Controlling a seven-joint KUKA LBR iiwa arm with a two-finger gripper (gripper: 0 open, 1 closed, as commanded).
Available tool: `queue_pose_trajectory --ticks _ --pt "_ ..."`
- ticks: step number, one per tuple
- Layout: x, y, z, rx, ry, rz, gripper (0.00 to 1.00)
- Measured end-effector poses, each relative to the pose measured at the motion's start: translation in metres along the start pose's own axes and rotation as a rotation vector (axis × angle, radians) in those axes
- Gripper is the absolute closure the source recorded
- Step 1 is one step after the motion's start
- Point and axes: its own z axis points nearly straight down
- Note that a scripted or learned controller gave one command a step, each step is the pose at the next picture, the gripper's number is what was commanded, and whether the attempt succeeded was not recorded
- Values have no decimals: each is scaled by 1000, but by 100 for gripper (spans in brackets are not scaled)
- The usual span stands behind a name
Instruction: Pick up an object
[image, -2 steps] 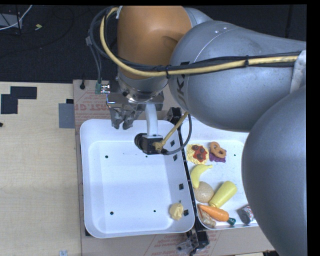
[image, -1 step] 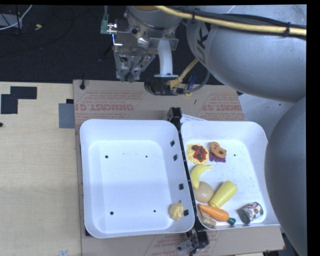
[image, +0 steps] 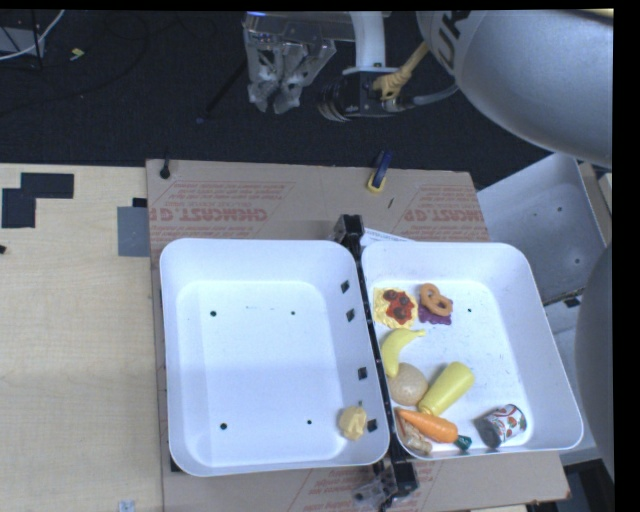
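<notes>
My gripper (image: 283, 80) hangs high over the dark floor beyond the far edge of the bench, away from both bins, with nothing seen in it. The right bin (image: 535, 330) holds a yellow-and-red flat piece (image: 397, 307), a brown pretzel on a purple piece (image: 435, 301), a banana (image: 400, 345), a beige potato (image: 408, 384), a yellow bottle-shaped item (image: 446, 388), an orange carrot (image: 430, 425) and a small red-and-white can (image: 503, 424). One small yellowish lump (image: 353, 421) lies in the near right corner of the left bin (image: 190, 340).
A black divider (image: 362, 330) runs between the bins. A blue-and-yellow clip (image: 378, 172) lies on the cardboard behind them. The arm's large grey body (image: 540, 70) looms at the upper right. Cables trail across the dark floor at the top left.
</notes>
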Motion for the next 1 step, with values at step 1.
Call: queue_pose_trajectory --ticks 1 --pt "-24 -3 192 26 -10 7 100"
